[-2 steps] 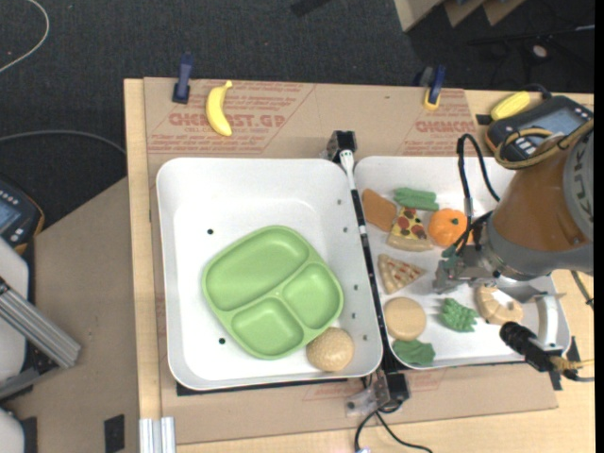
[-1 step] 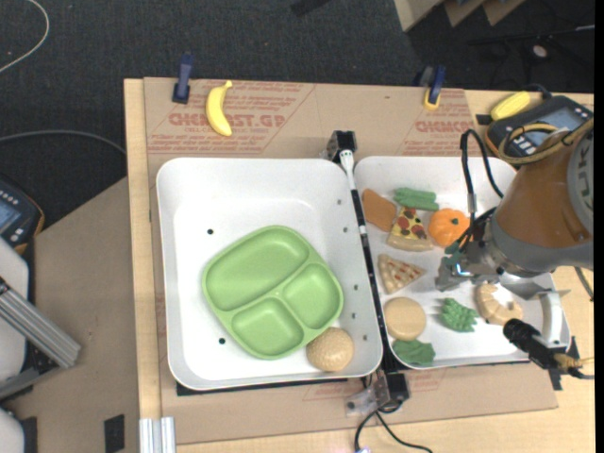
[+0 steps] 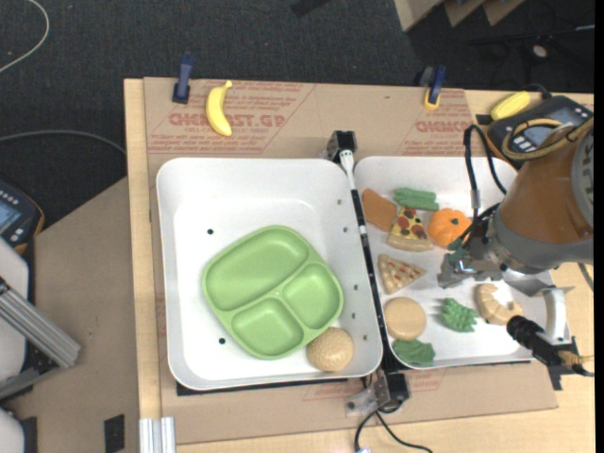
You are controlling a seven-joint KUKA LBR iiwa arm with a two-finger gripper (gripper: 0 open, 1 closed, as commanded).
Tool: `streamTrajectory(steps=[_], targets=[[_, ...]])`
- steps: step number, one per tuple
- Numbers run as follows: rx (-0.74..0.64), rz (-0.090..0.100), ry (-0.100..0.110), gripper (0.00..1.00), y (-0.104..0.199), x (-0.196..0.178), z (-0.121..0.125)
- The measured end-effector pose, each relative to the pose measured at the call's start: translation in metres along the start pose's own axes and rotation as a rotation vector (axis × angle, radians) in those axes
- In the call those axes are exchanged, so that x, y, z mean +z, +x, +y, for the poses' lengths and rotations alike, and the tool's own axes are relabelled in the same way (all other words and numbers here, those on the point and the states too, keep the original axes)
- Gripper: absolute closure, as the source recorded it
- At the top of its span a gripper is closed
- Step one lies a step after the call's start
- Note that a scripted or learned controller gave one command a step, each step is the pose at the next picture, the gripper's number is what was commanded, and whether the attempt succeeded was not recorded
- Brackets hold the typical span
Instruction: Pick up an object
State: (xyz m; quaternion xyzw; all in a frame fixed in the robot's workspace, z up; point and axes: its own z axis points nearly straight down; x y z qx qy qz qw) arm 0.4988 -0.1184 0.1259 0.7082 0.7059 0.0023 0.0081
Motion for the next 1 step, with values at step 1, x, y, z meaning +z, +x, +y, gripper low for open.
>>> streamTrajectory(steps=[1], targets=[[0.0, -0.001, -0.002, 1.0, -0.0001, -0.0098, 0.0006]])
